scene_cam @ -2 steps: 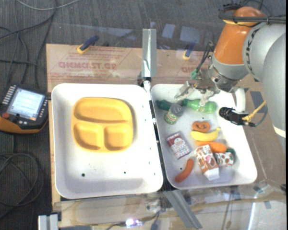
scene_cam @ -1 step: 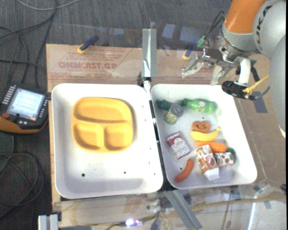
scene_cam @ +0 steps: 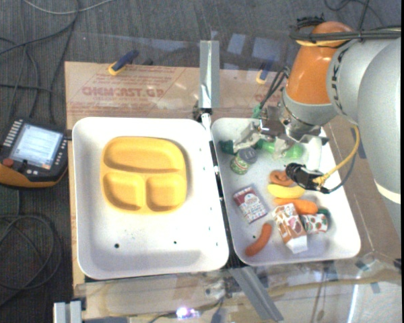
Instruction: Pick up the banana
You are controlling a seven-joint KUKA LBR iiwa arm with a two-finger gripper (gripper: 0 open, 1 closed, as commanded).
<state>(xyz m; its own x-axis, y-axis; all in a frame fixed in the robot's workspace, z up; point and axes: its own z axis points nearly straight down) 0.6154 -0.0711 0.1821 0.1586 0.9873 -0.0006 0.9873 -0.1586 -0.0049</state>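
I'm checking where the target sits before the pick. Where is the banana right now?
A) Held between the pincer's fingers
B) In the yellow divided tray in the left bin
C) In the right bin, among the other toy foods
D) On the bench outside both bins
C: the banana lies on the floor of the right bin, next to the carrot, while the yellow tray sits in the left bin.

My gripper [scene_cam: 250, 140] hangs over the back of the right bin [scene_cam: 343, 247], above a small can [scene_cam: 241, 161]. The banana [scene_cam: 285, 190] lies mid-bin, just beside a carrot [scene_cam: 303, 207]. The left bin [scene_cam: 87, 247] holds a yellow tray [scene_cam: 146, 173].
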